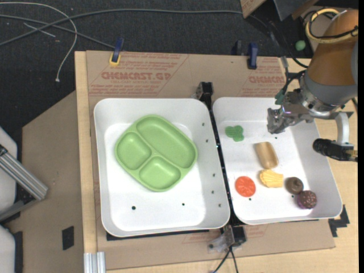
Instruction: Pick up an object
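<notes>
- On the bench, two white bins sit side by side: the left bin (108, 209) holds a green plate (156, 152) with three compartments, and the right bin (324, 209) holds the small items.
- Arm (335, 56) — grey with an orange band — reaches in from the right and ends over the upper part of the right bin.
- Gripper (277, 124) hangs above bare bin floor, well apart from the lower items; nothing is visible between its tips, and whether it is released or clenched cannot be told from this slant.
- Bread roll (265, 153): tan, lying near the bin's middle, below the gripper and nearest to it along with the green piece.
- Corn (272, 178): yellow, just below the roll, close beside the tomato.
- Tomato (245, 186): red-orange disc, near the bin's left wall.
- Green piece (234, 132): small, leafy, left of the gripper.
- Two dark pieces (300, 192): brown and maroon, near each other at lower right.
- Risks, as judged: a straight descent would likely close on bare floor; the rounded roll may squirt from the tips; corn and tomato lie so close that reaching one may nudge the other.
</notes>
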You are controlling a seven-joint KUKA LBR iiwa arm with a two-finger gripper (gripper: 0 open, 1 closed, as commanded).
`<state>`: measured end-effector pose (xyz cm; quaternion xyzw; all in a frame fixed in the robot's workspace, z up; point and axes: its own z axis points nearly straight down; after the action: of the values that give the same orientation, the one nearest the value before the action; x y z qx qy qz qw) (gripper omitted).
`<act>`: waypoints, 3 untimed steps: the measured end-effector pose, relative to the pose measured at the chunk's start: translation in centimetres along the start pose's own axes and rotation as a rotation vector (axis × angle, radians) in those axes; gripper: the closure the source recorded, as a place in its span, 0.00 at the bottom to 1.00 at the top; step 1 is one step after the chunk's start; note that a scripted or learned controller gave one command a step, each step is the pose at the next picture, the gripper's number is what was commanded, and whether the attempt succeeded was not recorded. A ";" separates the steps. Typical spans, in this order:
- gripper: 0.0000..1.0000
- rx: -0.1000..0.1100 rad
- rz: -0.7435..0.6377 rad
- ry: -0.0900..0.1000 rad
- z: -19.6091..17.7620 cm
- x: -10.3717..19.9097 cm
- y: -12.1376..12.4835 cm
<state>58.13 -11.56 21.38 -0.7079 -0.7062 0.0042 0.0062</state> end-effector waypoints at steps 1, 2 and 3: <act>0.00 -0.013 -0.003 -0.002 -0.7 0.0 0.3; 0.00 -0.008 -0.001 -0.001 3.8 -0.1 -0.4; 0.00 -0.008 -0.002 0.000 10.0 0.4 -0.6</act>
<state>57.33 -11.16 11.39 -0.7072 -0.7070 0.0015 0.0034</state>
